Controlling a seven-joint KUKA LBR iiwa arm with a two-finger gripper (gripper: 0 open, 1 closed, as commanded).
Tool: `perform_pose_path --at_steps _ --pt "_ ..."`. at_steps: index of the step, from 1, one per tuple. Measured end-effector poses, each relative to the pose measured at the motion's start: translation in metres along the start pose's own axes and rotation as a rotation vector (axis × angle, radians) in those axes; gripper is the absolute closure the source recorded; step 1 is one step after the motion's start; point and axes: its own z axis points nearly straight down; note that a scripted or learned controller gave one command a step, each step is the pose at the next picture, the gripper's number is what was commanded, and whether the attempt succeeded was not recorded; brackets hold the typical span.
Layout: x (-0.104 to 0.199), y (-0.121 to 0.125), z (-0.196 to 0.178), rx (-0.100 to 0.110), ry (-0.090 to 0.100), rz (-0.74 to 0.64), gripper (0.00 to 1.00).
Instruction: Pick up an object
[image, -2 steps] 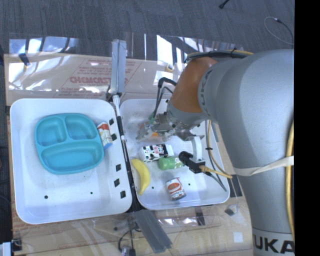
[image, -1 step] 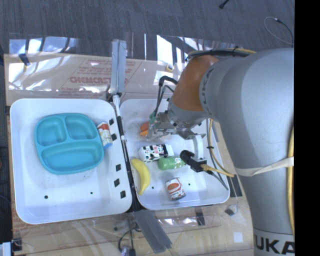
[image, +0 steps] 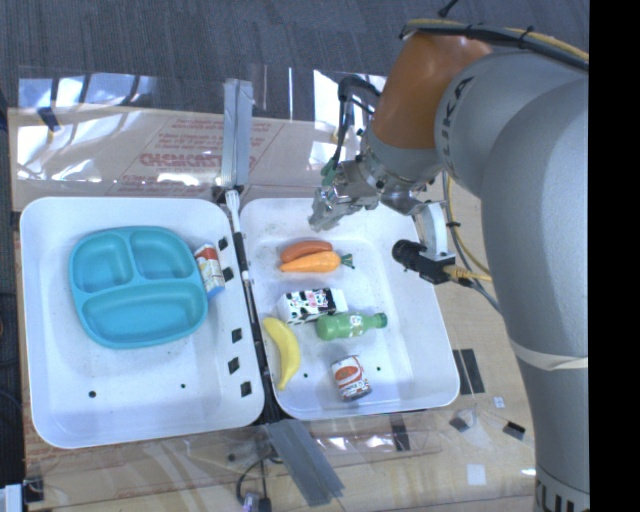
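Bench of pale wood under a dark woven backdrop, bearing two shallow white bins side by side. Contents follow, largest first.

1. My arm: grey, orange band above the wrist, reaching in from the right over the right bin's far edge.
2. Left bin: holds a blue divided plate and, just beside the plate's right rim, a small can lying against the bin wall.
3. Right bin: holds the smaller goods below.
4. My pincer: poised above the far-left part of the right bin, nothing visibly between its tips; how wide it stands I cannot tell from this angle.
5. Carrot: orange, lying crosswise, touching a red-orange sausage-shaped piece on its far side. Nearest thing to my pincer, so I judge it the likely pick.
6. Banana: yellow, near the bin's left wall.
7. Green bottle: on its side, touching a black-and-white carton.
8. Red-and-white tin: at the near edge, well apart from the carrot.

Handling note for item 5: probably a light, stiff toy (plastic, by its sheen), smooth and tapered, so apt to slip or roll. Best taken across its thick middle, tips closing on the two long sides, clear of the neighbour piece.
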Motion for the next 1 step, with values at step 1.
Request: perform_pose_path --at_steps 1 --pt "0.0127 0.0267 -0.024 -0.001 -0.001 -0.08 1.0"
